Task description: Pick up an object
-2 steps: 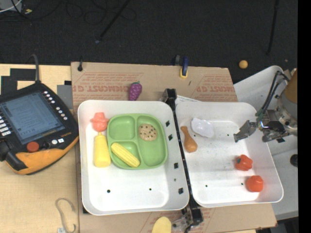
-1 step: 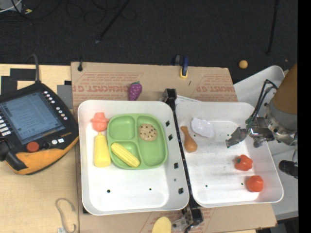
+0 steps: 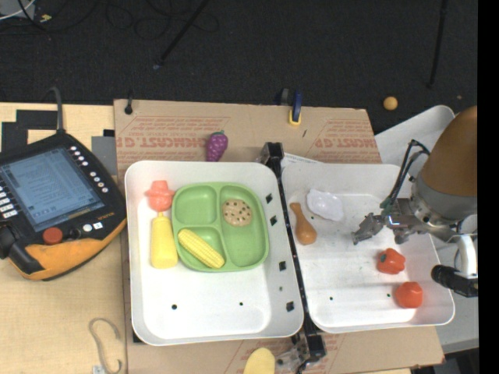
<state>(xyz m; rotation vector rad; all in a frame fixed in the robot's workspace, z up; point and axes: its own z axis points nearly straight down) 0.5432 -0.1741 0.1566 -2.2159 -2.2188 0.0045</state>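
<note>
Past the yellow lemon (image 3: 260,360) at the near edge, we hover our gripper (image 3: 373,228), fingers spread and empty, over the right bin (image 3: 366,310), next descending onto the red pepper (image 3: 391,262) nearby.

The gripper (image 3: 373,228) hangs over the right bin (image 3: 343,310), its fingers spread and bare, right of a brown drumstick (image 3: 302,223) and a clear wrapper (image 3: 325,204). Two red pieces (image 3: 391,262) (image 3: 408,294) lie nearer. In the left bin (image 3: 203,314), a green tray (image 3: 253,244) holds a cookie (image 3: 236,212) and corn (image 3: 202,248).
</note>
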